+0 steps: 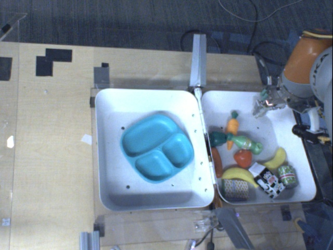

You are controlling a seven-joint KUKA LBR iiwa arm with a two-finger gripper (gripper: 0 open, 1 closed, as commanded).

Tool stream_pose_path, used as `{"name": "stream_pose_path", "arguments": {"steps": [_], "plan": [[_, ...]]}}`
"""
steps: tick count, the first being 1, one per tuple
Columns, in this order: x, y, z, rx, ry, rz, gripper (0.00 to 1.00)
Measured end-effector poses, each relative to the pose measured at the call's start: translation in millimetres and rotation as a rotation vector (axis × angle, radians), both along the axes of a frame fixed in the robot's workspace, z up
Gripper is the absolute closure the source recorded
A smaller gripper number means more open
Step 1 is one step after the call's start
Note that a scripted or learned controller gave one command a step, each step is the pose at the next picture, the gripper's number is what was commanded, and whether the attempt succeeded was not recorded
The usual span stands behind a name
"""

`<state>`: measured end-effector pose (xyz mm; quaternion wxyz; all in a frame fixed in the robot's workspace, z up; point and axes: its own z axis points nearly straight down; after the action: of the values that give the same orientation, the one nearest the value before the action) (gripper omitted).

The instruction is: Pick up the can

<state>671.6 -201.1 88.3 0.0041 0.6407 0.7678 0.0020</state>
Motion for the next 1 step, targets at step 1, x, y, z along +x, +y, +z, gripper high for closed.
{"name": "stream_pose_path", "arguments": {"steps": [1], "plan": [[3.1, 0.7, 14.1, -0.002, -0.01, 0.003, 1.0]]}}
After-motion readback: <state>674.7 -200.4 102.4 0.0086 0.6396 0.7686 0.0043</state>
